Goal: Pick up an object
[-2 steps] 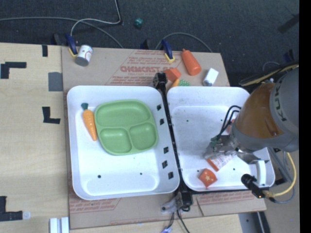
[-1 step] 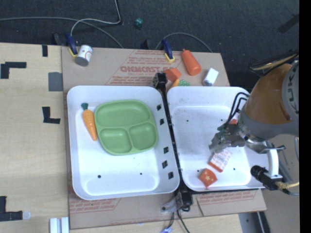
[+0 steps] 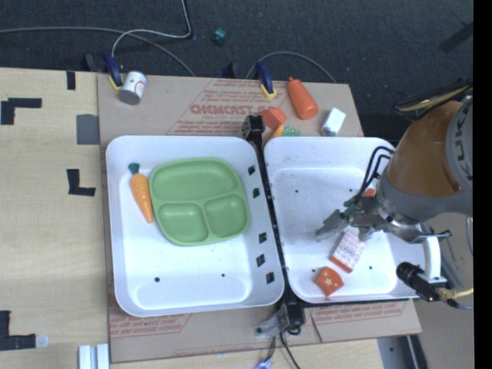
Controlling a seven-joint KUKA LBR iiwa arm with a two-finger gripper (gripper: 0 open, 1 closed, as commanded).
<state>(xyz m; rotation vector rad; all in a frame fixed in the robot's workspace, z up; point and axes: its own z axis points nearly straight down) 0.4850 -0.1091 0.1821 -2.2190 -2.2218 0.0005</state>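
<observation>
My gripper (image 3: 344, 232) hangs low in the right bin (image 3: 307, 171), its fingers spread open. One fingertip (image 3: 324, 232) points left. Just below the fingers a red-and-white packet (image 3: 347, 250) lies flat on the bin floor; nothing is held between them. A small orange-red block (image 3: 328, 281) sits near the bin's front rim, a little below and left of the packet. The arm's orange band (image 3: 427, 156) comes in from the right.
The left bin (image 3: 123, 229) holds a green divided plate (image 3: 200, 201) and a toy carrot (image 3: 141, 194) beside it. Behind the bins lie an orange bottle shape (image 3: 302, 98), a white cube (image 3: 334, 121), a small can (image 3: 133, 86) and blue clips.
</observation>
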